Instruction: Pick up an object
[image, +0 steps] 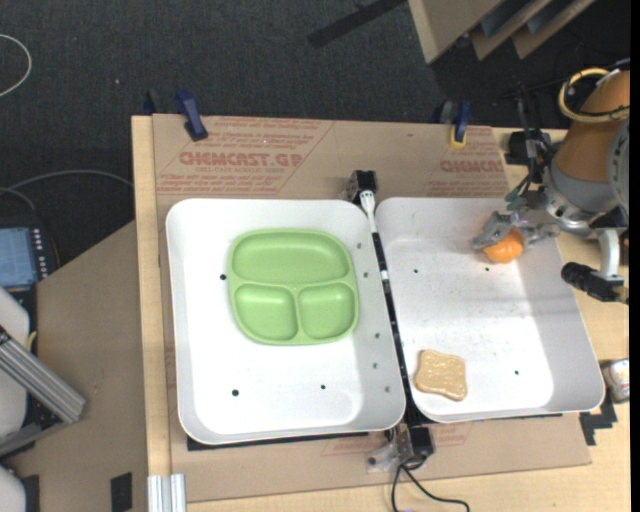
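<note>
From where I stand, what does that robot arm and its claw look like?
The arm is a rounded grey body with an orange band above the wrist and a yellowish cable looped beside it. Its claw is small, grey and metallic, with dark fittings and wires around the wrist.

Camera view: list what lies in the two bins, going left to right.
Green divided plate → toast slice → orange ball, with the tool at it.
</note>
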